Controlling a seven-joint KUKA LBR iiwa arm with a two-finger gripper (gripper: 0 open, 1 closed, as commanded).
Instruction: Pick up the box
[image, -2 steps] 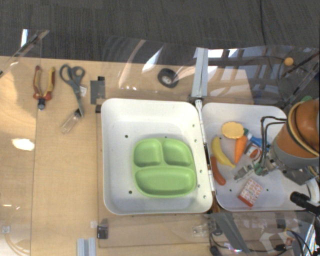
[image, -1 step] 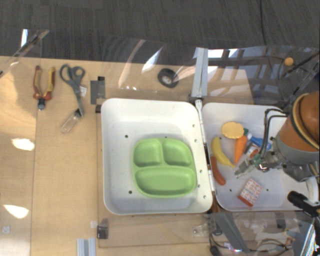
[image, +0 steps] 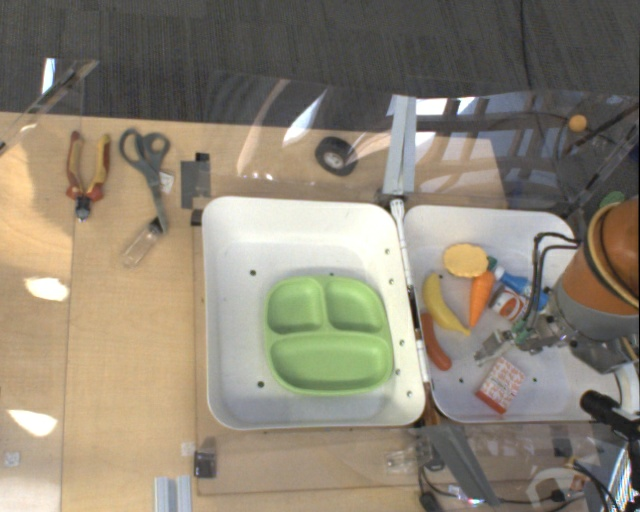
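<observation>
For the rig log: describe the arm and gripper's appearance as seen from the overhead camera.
The arm enters from the right: a rounded grey body with a broad orange band above the wrist. A thin black cable loops from its upper side down toward the wrist. The gripper is small and metallic grey, with slim silver parts at its tip. No lettering or markings are legible.

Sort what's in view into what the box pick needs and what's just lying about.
For the job: box, end effector, right bin.

Lying about: banana, carrot, cookie, green tray, left bin, scissors, pliers, tape roll.
</observation>
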